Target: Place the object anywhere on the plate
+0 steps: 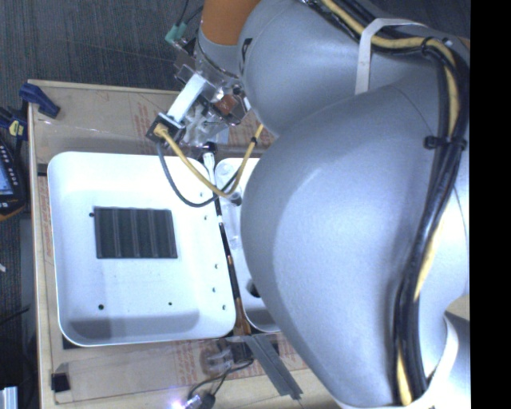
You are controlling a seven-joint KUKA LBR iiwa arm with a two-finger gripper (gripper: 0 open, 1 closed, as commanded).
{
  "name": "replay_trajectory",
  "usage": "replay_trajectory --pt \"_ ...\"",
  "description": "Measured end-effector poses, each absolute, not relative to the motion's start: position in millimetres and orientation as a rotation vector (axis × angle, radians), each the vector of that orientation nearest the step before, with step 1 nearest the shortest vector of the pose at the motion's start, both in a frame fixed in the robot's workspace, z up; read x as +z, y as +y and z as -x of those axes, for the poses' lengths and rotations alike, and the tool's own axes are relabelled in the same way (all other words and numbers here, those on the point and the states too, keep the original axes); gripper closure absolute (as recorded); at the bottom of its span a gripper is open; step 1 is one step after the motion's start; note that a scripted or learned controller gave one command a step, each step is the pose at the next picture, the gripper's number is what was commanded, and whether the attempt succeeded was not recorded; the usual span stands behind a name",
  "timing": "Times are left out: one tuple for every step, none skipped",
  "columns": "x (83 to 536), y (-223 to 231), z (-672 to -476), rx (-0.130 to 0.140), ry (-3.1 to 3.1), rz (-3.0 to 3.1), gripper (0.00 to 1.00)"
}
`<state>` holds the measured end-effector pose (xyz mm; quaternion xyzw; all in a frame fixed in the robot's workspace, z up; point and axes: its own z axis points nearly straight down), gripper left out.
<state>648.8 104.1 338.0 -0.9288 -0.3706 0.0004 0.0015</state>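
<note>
My arm [351,224] bulks across most of the right side here, grey from elbow to the orange band [227,17] at the top, and it hides nearly all of the right bin [233,172]; just a sliver of its white rim peeks out beside the divide. My pincer [194,120] sits near the top edge of the two bins, over the gap between them, wrapped in its brackets and a loop of yellow and black cable [188,180]. From this angle I cannot tell how it stands or whether anything is in it.

The left bin [72,303] lies open to view: a dark ribbed rectangle [136,233] sits flat on its floor, and a few small dark dots are scattered toward the near side. I see nothing I could call a plate, and the object I am meant to place is not something I can pick out; both may be under my arm.

So I judge the task unproven: no placement is visible, and the whole job may remain.
</note>
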Motion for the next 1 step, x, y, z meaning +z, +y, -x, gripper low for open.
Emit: replay_trajectory --pt "148.3 181.2 -595.4 0.013 -1.464 2.774 1.0"
